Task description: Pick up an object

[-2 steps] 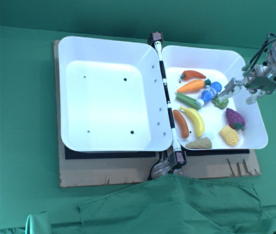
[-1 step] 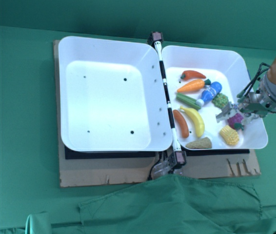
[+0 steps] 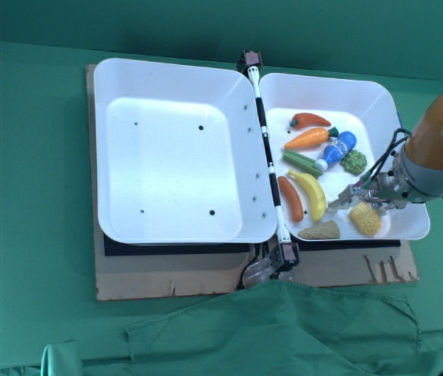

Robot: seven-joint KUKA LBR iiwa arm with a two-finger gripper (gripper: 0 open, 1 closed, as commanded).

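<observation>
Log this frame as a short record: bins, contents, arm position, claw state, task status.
left bin: white, shallow, dark dots on its floor
right bin: holds toy foods
contents: red pepper, carrot, blue bottle, broccoli, green pod, banana, sausage, corn cob, tan wedge
arm: reaches in from the right, over the right bin's near right corner
claw: low between banana and corn cob; open or shut cannot be told
task status: no object seen held

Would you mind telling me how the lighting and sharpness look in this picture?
Camera view: even, soft light; the left bin is bright white with mild glare and faint shadows along its walls; the gripper and the toy foods near it look slightly soft.
</observation>
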